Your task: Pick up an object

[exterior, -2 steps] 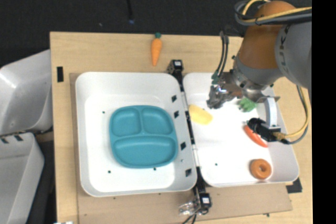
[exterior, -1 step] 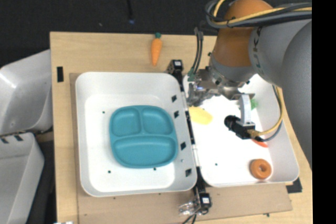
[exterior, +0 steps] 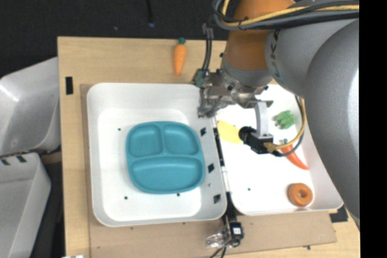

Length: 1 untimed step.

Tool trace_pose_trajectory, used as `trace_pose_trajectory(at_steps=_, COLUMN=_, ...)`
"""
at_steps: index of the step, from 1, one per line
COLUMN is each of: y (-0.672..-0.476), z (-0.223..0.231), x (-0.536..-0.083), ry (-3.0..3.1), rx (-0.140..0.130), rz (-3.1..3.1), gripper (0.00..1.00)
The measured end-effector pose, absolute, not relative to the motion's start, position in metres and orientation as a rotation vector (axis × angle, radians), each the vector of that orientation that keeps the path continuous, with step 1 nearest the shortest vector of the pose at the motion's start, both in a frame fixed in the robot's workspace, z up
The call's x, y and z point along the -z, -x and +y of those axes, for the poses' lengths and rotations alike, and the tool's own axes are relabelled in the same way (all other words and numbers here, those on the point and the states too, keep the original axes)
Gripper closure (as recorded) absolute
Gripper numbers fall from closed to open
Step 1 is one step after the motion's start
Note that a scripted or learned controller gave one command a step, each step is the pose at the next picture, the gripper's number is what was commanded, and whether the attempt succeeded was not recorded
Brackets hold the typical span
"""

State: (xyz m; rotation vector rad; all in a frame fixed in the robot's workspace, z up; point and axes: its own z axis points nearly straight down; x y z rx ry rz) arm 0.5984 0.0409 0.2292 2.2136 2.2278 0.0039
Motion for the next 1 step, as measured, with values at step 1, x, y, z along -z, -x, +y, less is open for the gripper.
trace_pose_trajectory(at_steps=1, y=-0.5918, z=0.0897, x=-0.2425, ry=-2.213, rx=-0.004, rz=2.230, gripper=1.00)
